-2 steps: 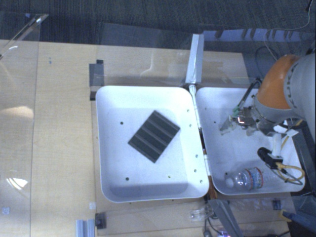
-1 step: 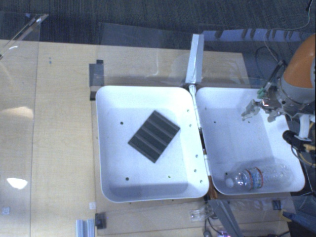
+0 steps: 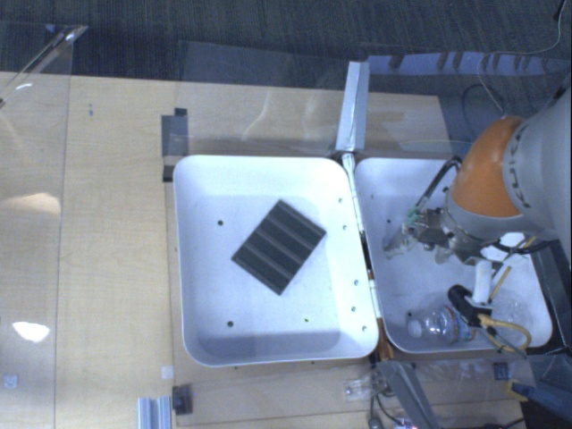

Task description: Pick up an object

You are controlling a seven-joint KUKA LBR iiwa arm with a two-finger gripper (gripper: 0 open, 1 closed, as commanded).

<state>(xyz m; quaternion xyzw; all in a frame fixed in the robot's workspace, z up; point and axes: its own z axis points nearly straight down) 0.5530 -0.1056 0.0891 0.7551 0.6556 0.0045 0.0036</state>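
While the gripper (image 3: 402, 238) is hanging low inside the right bin (image 3: 384, 195), its spread being impossible to tell, the approach step is judged underway. The clear plastic bottle (image 3: 436, 325) is lying near it by the bin's front wall, calling for realignment before descent.

The left bin (image 3: 206, 204) is wide open all round the dark ribbed pad (image 3: 279, 246) lying slantwise at its middle. The right bin (image 3: 384, 186) is crowded: the arm (image 3: 487, 181) hangs over most of it, and what looks like a clear bottle (image 3: 436, 324) lies by its near wall.
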